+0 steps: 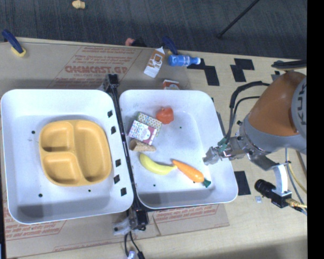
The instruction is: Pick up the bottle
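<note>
A small blue bottle (179,61) lies on its side on the bench behind the right bin (222,183), outside its back rim. My gripper (212,156) hangs low over the right bin's right edge, well to the front right of the bottle. The nearest things to it are an orange carrot (189,172) and a yellow banana (155,165), just to its left. Nothing shows between its tips.
The right bin also holds a red tomato (164,115) and a small patterned box (144,129). A yellow divided plate (75,151) sits in the left bin (16,198). A white carton (154,65) lies beside the bottle. Cables trail at the right.
</note>
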Controlling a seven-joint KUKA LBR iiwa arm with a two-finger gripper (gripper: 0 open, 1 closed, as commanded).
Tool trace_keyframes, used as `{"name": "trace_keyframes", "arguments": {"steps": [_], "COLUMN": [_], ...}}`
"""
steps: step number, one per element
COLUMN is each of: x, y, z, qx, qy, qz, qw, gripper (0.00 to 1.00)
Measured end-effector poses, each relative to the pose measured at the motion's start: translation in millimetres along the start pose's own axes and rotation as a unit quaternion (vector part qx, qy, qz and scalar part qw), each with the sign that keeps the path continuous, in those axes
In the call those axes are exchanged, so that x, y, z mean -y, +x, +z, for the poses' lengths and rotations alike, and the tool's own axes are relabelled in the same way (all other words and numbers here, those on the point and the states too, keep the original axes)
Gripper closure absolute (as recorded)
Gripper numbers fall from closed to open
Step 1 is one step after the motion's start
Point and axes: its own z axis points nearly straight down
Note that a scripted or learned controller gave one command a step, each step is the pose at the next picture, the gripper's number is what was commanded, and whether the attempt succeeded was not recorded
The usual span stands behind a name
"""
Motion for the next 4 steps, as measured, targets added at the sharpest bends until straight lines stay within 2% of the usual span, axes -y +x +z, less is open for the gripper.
{"name": "trace_keyframes", "arguments": {"steps": [1, 2, 3, 4], "x": [-0.8, 0.3, -0.1, -0.3], "y": [0.4, -0.4, -0.1, 0.0], "z": [-24.4, -8.3, -7.3, 1.0], "qx": [0.002, 0.0, 0.0, 0.0], "qy": [-0.002, 0.0, 0.0, 0.0], "qz": [-0.104, 0.044, -0.173, -0.301], "qw": [0.9945, 0.999, 0.985, 0.9536], "gripper": [1.0, 1.0, 1.0, 1.0]}}
